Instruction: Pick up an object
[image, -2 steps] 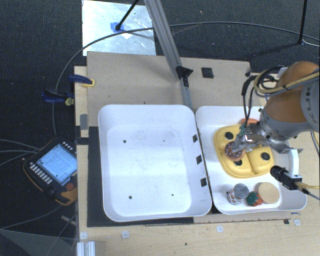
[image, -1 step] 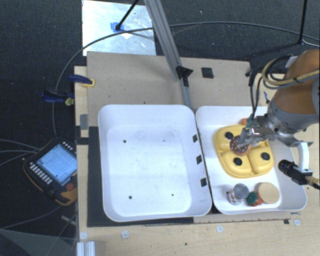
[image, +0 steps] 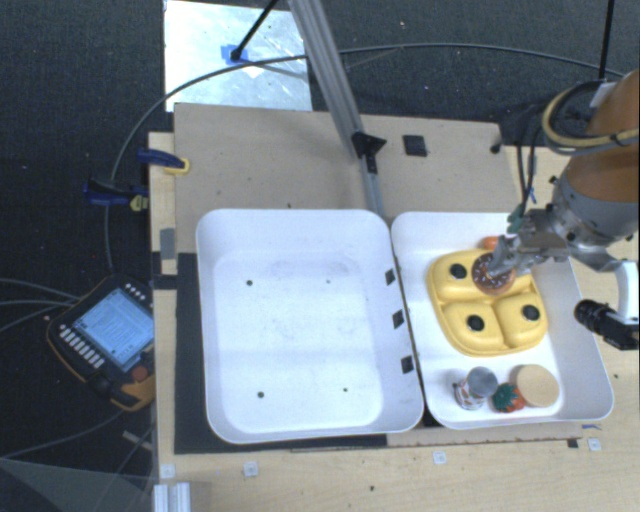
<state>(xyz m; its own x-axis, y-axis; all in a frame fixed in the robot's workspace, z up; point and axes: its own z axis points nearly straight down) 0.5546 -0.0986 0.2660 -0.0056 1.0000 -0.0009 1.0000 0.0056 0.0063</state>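
Gripper (image: 497, 268) hovering over the yellow tray (image: 487, 305) in the right bin (image: 590, 395).
Its grasp is reading unclear; a brown ring (image: 490, 279) is sitting right beneath it, small toys (image: 500, 388) lying well below.

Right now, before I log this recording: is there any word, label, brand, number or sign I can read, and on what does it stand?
None can be read.
Handheld pendant left of the bench: lit screen, content too blurred.
Yellow tray in the right bin: dark spots, no lettering visible.
Small items along that bin's near edge: any markings too small to tell.
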